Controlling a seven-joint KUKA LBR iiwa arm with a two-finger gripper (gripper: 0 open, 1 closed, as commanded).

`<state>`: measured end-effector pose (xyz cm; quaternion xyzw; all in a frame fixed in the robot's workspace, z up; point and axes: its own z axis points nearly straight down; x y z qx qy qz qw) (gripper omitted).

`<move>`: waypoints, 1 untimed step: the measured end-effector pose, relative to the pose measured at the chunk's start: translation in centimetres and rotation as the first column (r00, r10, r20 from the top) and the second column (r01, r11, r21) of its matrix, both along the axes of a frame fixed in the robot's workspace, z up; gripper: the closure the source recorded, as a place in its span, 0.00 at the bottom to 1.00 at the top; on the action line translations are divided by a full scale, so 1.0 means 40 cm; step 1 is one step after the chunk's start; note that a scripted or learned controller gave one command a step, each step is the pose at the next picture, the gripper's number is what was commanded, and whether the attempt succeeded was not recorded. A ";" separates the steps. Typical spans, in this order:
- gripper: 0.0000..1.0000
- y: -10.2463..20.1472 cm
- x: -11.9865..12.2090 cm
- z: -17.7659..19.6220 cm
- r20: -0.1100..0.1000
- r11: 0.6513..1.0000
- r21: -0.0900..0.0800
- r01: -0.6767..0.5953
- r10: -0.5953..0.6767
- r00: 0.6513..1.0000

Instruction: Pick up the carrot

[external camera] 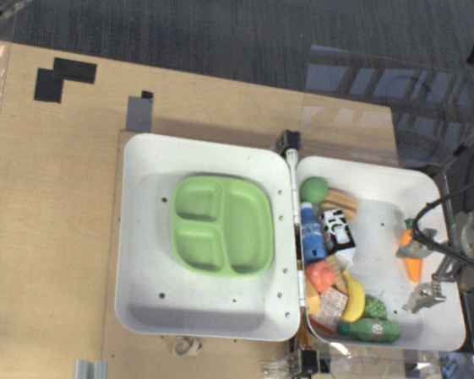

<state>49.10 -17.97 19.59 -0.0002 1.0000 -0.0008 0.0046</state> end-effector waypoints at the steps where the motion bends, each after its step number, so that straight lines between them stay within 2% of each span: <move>1: 0.00 -0.066 0.027 -0.235 -0.004 0.987 0.000 -0.158 0.158 0.987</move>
